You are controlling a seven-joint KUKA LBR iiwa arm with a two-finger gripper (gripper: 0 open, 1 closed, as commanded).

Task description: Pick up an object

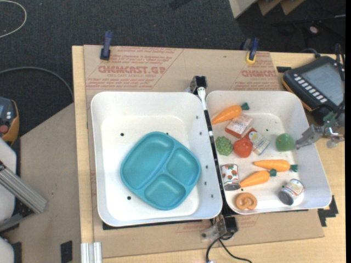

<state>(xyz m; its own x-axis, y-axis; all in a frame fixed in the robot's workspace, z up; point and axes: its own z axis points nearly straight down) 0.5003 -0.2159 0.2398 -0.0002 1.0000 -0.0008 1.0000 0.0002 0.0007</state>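
The right bin (312, 163) holds several toy foods. A carrot (226, 113) lies at its far left, with a red box (239, 126), a tomato (243, 147) and a small broccoli (223, 145) below it. Two more carrots (271, 165) (254, 178) lie in the middle. A green ball-like piece (284, 141) sits toward the right wall. A small can (230, 176), a second can (290, 190) and a pretzel (246, 201) lie near the front. My gripper (305, 139) hangs over the bin's right side, just right of the green piece, with nothing seen in it.
The left bin (104, 163) holds a teal divided plate (159, 170). A black handheld pendant (318, 84) lies beyond the right bin's far right corner. Clamps (106, 44) (252, 49) hold the cardboard base at the back.
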